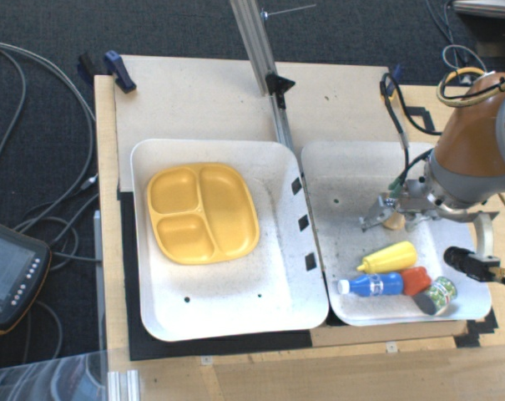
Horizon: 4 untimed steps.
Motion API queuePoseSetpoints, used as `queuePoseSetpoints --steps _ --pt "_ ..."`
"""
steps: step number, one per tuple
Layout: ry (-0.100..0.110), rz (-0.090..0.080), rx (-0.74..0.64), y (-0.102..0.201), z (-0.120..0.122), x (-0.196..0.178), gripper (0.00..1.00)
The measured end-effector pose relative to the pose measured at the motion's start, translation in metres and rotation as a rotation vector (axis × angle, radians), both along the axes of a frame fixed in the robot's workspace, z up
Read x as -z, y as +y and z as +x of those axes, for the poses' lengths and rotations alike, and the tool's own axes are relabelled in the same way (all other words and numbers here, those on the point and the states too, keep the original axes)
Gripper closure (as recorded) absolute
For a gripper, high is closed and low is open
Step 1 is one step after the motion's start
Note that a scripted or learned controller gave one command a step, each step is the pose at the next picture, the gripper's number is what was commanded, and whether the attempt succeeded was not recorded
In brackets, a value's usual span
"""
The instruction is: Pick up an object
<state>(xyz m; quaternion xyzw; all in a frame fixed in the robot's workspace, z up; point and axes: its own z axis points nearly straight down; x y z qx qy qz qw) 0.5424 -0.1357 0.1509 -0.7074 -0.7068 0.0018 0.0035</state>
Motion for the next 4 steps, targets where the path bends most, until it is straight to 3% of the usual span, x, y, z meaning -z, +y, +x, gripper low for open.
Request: queuePoseSetpoints --steps 1,3,4 --pt "-0.009 -0.001 -0.001 0.001 0.002 -0.014 1.0" --pt "-0.016 -0.005 -0.003 -0.004 0.022 -0.121 1.0" --pt "-0.01 -0.003 -0.002 -0.003 0.023 -0.125 1.0"
